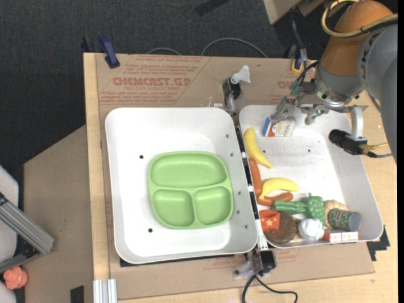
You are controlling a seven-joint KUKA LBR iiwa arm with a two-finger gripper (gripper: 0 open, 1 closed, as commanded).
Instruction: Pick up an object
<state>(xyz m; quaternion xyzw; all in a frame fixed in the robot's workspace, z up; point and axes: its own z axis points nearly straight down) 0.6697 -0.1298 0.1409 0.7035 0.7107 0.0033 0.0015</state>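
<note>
Arm reaching in from right, tool (297,109) hovering at right bin's (353,169) far edge, just above small white packet (282,128); fingers spreading open, gripping nothing. Toy food crowding bin's left wall and near corner: bananas (255,147), can (344,219). Middle lying bare. Left bin (126,169) carrying green divided tray (189,189). Cardboard covering tabletop (158,81); dark carpet (95,11) beyond.

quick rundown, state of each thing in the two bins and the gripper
green divided plate: flat in the left bin, upright, nothing on it
gripper: low over the right bin's far end, at the small white carton
small white carton: lying under the gripper, grip not clear
long banana: lying by the divider
can: on its side, near corner
</note>
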